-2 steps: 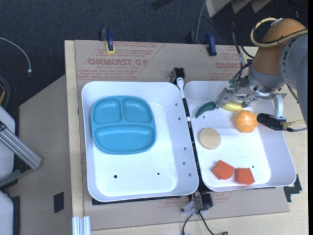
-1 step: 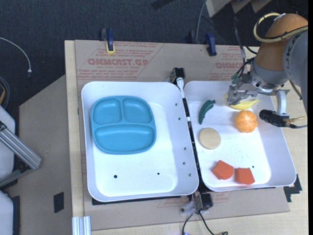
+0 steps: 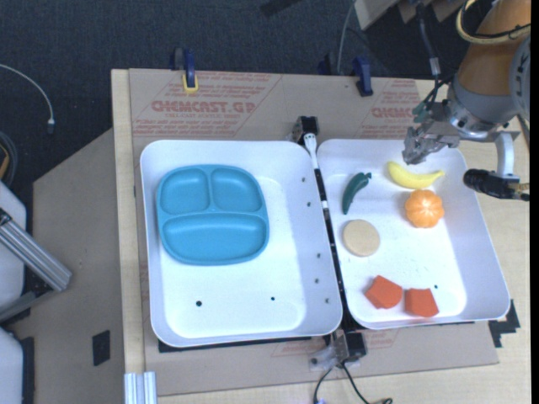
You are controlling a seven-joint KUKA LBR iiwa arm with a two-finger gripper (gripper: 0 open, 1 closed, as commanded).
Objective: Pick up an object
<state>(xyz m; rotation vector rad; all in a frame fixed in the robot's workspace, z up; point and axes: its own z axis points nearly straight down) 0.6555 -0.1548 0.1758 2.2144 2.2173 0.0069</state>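
Observation:
In the right bin (image 3: 484,263) lie a yellow banana (image 3: 413,175), an orange (image 3: 424,209), a green pepper (image 3: 354,189), a round beige cookie (image 3: 362,237) and two red-orange blocks (image 3: 384,292) (image 3: 421,302). My gripper (image 3: 418,151) hangs over the bin's far edge, just above the banana's left end. Nothing shows between its fingers.
The left bin (image 3: 286,301) holds a blue divided plate (image 3: 212,214). A black divider (image 3: 320,200) runs between the bins. Blue clamps (image 3: 189,70) (image 3: 363,74) grip the board's far edge. A black fitting (image 3: 497,183) sticks out at the right of the bin.

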